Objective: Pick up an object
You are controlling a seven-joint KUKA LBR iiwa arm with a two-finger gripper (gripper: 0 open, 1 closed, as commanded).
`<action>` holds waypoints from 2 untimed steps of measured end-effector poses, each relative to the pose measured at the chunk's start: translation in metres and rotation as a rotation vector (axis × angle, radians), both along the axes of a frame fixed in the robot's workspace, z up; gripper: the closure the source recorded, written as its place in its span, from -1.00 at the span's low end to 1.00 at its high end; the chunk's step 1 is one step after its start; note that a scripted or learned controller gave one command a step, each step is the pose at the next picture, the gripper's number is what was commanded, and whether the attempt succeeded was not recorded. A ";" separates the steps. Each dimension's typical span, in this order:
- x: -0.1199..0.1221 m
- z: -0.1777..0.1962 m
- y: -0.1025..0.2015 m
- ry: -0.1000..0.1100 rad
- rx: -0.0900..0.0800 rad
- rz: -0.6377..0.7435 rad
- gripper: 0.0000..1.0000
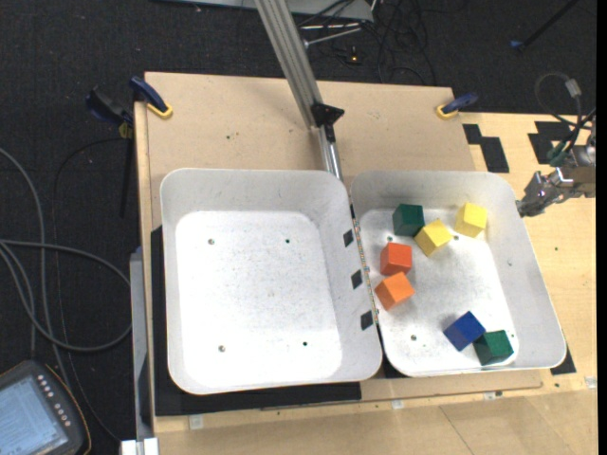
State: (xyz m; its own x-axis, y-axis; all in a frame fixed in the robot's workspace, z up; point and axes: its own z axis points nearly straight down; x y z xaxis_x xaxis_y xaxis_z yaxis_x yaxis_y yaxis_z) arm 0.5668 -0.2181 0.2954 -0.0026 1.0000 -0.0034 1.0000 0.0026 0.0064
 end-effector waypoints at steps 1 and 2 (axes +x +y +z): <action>0.020 -0.019 0.055 0.007 0.004 0.006 1.00; 0.031 -0.035 0.101 0.008 0.005 0.005 1.00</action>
